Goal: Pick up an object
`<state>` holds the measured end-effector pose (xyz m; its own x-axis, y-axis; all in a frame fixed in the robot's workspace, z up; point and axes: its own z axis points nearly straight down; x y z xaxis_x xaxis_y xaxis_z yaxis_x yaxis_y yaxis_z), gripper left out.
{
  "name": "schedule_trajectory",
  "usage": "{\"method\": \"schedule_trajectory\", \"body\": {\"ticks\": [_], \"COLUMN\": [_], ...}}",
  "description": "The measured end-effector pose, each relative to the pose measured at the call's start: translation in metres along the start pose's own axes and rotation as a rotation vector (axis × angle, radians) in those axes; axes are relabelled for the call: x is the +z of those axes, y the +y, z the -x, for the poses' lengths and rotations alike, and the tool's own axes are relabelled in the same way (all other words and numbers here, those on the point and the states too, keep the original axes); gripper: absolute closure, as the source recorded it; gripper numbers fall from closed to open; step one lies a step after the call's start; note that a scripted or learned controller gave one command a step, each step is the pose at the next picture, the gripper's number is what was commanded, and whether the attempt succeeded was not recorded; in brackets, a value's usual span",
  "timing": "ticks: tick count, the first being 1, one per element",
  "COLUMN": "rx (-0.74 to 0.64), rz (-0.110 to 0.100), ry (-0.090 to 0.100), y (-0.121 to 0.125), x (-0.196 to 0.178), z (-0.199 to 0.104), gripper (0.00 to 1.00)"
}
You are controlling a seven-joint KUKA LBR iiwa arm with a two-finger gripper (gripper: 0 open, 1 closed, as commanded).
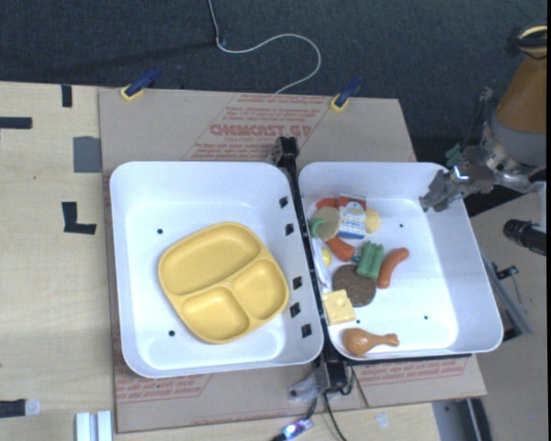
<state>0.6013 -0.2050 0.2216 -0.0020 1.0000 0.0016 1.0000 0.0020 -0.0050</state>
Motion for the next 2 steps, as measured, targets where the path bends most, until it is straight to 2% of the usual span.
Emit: {"method": "schedule_trajectory", "body": {"ticks": [2], "rx": [-0.005], "rz": [-0.004], "ry": [0.001], "y": [0.005], "x": [0.023], "z": [-0.105], "gripper": [1.00]}}
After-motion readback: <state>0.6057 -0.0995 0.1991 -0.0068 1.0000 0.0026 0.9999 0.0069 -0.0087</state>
